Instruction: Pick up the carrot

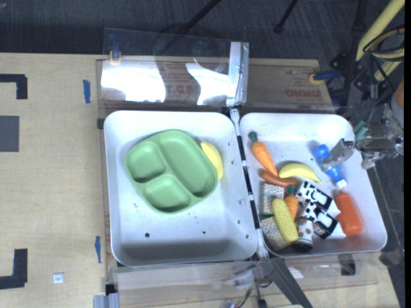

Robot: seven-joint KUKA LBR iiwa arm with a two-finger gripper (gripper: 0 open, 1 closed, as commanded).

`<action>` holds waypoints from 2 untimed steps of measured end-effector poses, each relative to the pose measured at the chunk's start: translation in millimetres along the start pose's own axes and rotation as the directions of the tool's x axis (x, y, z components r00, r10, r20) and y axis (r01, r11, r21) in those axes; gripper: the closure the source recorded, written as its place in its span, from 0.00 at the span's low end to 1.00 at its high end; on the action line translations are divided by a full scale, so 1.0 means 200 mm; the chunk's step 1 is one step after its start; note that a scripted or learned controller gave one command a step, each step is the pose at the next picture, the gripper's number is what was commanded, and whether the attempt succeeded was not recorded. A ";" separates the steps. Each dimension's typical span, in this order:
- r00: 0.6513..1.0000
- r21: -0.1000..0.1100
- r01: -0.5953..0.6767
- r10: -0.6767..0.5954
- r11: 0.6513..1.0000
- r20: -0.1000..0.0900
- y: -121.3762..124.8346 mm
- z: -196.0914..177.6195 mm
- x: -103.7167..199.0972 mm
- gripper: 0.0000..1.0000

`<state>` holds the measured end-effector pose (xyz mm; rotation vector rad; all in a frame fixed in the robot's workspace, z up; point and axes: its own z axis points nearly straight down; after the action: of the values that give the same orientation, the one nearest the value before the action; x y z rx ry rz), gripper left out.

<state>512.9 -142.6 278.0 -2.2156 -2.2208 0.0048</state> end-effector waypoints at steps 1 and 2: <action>0.997 0.000 0.071 -0.071 0.997 0.000 -0.16 0.43 0.19 0.00; 0.971 -0.003 0.238 -0.238 0.971 0.001 0.34 0.48 0.26 0.00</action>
<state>579.7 -90.8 181.1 -1.9353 -2.4720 0.0017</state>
